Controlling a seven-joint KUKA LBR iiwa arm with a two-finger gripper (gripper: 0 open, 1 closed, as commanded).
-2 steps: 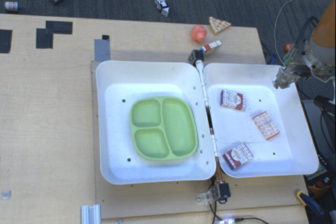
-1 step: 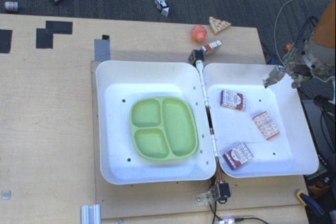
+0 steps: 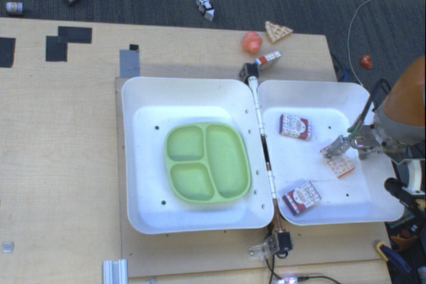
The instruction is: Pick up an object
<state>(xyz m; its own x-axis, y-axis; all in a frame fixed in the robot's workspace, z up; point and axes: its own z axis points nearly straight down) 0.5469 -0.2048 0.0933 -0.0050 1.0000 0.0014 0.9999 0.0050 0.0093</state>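
Arm: the grey arm with the orange band point(image 3: 407, 103) comes in from the right edge and leans low over the right white bin point(image 3: 333, 209).

Pincer: the two-finger gripper point(image 3: 338, 146) is down at the bin floor, just at the small flat waffle-patterned cracker piece point(image 3: 340, 163). Whether the fingers are apart or together, I cannot tell; the metal parts blur into the piece there.

Task's thing: I judge the cracker piece is the one chosen, because the tool points at its upper end. It lies in the right bin, right of the middle, and looks flat on the floor, so I cannot say it is held.

Other things in this bin: a small red-and-white packet point(image 3: 295, 126) near the top left, and a second red-and-white packet point(image 3: 301, 197) near the bottom left, both well apart from the gripper.

Left bin: the left white bin point(image 3: 143, 143) carries a light green plastic tray with three compartments point(image 3: 207, 162); probably it waits as a place for dropping.

Risk: the piece is thin and flat, so the fingers may slide over it.
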